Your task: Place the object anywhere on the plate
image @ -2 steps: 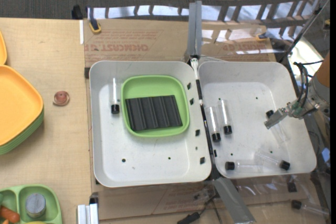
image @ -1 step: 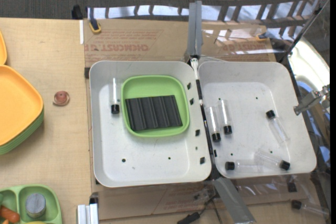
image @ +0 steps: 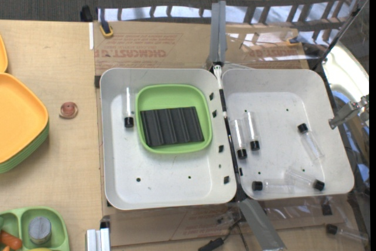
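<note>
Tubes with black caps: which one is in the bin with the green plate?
The clear plastic tube lying alone left of the green square plate; the others lie in the right bin.

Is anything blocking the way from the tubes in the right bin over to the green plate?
Only the two bins' adjoining walls lie between the clear tubes and the green plate. A dark ribbed block covers the plate's lower part; the upper part is bare.
</note>
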### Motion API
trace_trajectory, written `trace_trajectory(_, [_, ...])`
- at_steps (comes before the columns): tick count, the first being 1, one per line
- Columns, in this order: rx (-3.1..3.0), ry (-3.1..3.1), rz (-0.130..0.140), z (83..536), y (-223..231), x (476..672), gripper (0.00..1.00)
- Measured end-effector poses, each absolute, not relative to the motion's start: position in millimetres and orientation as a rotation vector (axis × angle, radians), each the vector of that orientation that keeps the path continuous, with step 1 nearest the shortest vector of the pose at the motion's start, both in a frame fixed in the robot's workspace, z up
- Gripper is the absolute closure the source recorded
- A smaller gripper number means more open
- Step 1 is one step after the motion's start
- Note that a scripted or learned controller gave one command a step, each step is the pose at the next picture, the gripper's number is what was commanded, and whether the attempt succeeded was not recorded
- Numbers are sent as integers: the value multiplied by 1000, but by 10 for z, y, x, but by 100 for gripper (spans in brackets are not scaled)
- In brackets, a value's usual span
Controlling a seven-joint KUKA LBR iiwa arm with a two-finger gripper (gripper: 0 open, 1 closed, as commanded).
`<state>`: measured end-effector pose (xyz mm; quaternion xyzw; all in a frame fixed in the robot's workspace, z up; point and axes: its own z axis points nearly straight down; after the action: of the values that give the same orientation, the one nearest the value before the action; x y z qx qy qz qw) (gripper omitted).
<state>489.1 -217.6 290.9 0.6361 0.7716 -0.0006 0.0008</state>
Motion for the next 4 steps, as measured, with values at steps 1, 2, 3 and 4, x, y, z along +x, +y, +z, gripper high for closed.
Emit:
trace_trajectory(1, [2246, 2197, -2, 2869, -2226, 4815, 0])
trace_trajectory(2, [2338, 2096, -3, 3060, -2207, 4787, 0])
trace_trajectory(3, [2478, 1930, -4, 3440, -2164, 4784, 0])
trace_trajectory(4, [2636, 1712, -6, 3002, -2086, 4781, 0])
